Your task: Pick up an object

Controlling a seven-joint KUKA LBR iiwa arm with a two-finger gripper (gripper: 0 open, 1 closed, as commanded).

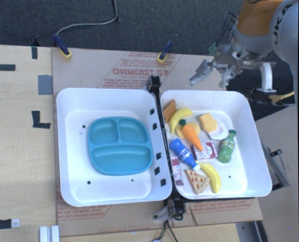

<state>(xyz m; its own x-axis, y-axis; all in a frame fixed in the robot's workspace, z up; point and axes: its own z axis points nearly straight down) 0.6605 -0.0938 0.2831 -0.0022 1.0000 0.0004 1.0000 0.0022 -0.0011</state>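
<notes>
Camera view gives us the bench from above, and we see the gripper [213, 77] hanging over the cardboard sheet [124, 72] just beyond the far edge of the right bin [250, 135], its two grey fingers [200, 75] spread wide with nothing between them. We find all the loose objects in the right bin. Near its far left corner lie an orange wedge [169, 108] and a yellow banana [177, 118], with a carrot [192, 135] just beside them. Toward the far middle we see a cheese slice [208, 122] resting on a small white piece. A green bottle [227, 146] lies by the right side, next to a red and white packet [205, 151]. A blue bottle [183, 153] lies near the left edge, and by the near edge we see a pizza slice [196, 181] touching a second banana [213, 177]. In the left bin [71, 150] we see a blue divided plate [121, 145] lying flat at the middle.
</notes>
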